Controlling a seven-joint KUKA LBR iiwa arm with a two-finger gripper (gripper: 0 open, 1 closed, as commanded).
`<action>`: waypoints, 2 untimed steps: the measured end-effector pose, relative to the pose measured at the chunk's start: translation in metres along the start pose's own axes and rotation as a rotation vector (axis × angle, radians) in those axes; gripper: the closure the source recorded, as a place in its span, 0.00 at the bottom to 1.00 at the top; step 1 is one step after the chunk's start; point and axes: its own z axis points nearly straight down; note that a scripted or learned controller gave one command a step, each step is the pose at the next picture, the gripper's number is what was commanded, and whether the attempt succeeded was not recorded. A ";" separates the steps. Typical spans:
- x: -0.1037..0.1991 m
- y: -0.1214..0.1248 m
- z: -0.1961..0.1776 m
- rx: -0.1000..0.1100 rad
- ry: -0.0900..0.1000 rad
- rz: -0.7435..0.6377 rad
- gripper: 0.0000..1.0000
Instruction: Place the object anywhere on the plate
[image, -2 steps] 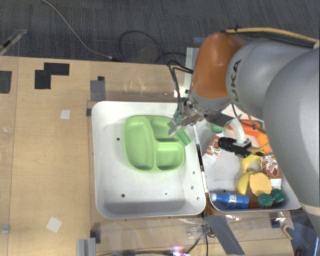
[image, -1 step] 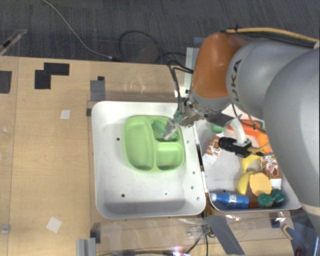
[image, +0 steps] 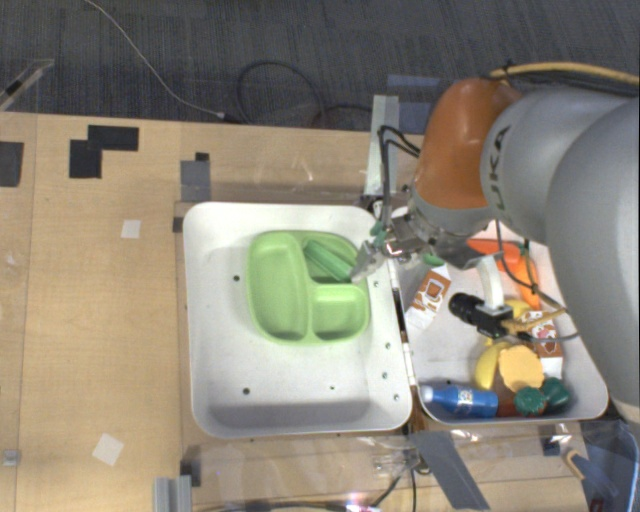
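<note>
A light green divided plate (image: 300, 295) lies in the left white bin (image: 215, 330). A dark green ridged object (image: 328, 257) rests in the plate's far right compartment, against the rim. My gripper (image: 364, 258) hangs over the plate's right edge, right at that object's right end. Whether it grips the object is hidden from this angle. The arm's orange band (image: 460, 140) rises just above it, over the divide between the bins.
The right bin (image: 590, 395) holds an orange carrot (image: 515, 262), a white and brown carton (image: 432, 293), a yellow banana (image: 486, 365), a yellow block (image: 520, 368), a blue can (image: 465, 402) and dark green pieces (image: 540, 400). The big grey arm covers its far right.
</note>
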 end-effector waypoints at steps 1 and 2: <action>0.001 0.002 -0.007 0.001 -0.001 -0.010 1.00; -0.019 -0.026 0.000 -0.001 0.000 -0.298 1.00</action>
